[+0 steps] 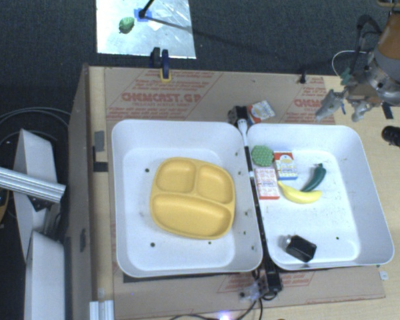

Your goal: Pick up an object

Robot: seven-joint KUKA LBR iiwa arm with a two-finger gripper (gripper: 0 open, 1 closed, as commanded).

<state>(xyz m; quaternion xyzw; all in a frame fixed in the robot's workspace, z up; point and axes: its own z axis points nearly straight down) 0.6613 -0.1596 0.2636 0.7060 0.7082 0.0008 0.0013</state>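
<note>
So the grey arm with the orange band (395, 42) was parked up at the top right, above the far right corner of the right-hand shallow white bin (370, 199) and outside its rim. The two-finger gripper (342, 107) hung over the brown cardboard-looking bench surface (187, 92), and its fingers looked spread apart with nothing between them.

All the small stuff sat in the right bin. Up near its far left corner there was a round green textured thing (262, 155), touching a little red and white box (285, 165) just to its right. Right below the green thing, a white and pink flat packet (266, 183) lay along the left wall. A yellow plastic banana (300, 194) sat near the middle of the bin, its left end just beside the packet, and a dark teal curved pepper-like piece (316, 176) leaned down to the banana's right tip. A small black block (301, 248) sat by itself near the front edge, well apart from the rest.

The left-hand shallow white bin (130, 179) carried a yellow plastic divided plate (192, 197) with three compartments, roughly in its middle.

A small crumpled wrapper (261, 111) lay on the bench just past the bins' far edges, where they meet.
</note>
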